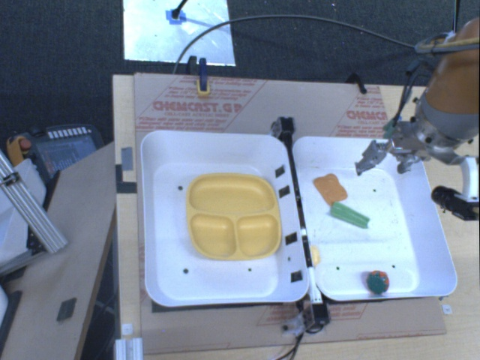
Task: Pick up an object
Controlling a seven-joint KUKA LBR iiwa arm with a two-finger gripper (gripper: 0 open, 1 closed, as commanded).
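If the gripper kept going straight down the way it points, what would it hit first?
Probably the bare floor of the right bin near its far edge. The gripper hangs apart from the orange piece, though depth is unclear.

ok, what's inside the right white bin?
The right shallow white bin holds a flat orange piece, a green stick and a small red-green ball. The pincer hangs over its far edge, covering a little of the floor there.
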